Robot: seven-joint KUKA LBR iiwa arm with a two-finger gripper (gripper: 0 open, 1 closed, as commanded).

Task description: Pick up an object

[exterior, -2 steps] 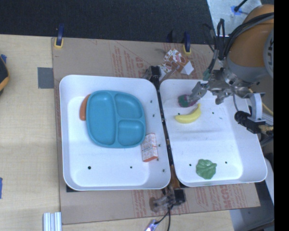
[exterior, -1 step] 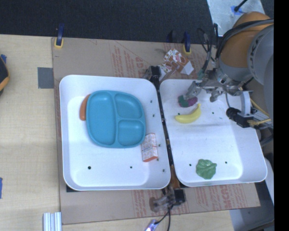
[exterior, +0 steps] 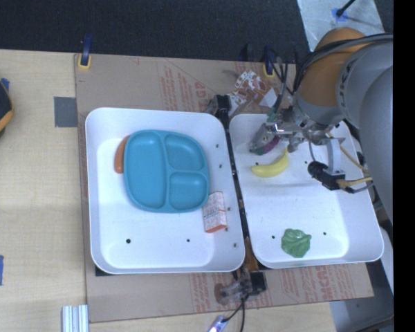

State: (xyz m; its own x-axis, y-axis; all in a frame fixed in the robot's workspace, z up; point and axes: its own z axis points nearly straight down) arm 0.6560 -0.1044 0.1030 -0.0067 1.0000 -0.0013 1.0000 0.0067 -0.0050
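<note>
Wood-grain bench, pale, with a sheet of brown cardboard laid flat beneath both bins.

Left bin: shallow white plastic, rounded corners, smooth and slightly glossy. Contents:
- blue divided plate, three compartments, rounded outline, matte; lies flat in the upper middle of the bin
- orange item, a narrow curved strip showing at the plate's left edge (most of it hidden under the plate, so its kind cannot be told)
- small printed carton, white and red-brown, boxy, lying against the bin's right wall just below the plate

Right bin: same white plastic, touching the left bin along one side. Contents:
- yellow banana, smooth, curved crescent, lying in the upper left part of the bin
- green lump, crumpled and soft-looking, near the bottom wall, well apart from the banana

Gripper: dark metal with cabling, on the grey arm with orange band reaching in from the right; it sits low in the bin's upper left corner, just above the banana and very near or touching it. Finger spread cannot be told from this slant
</note>
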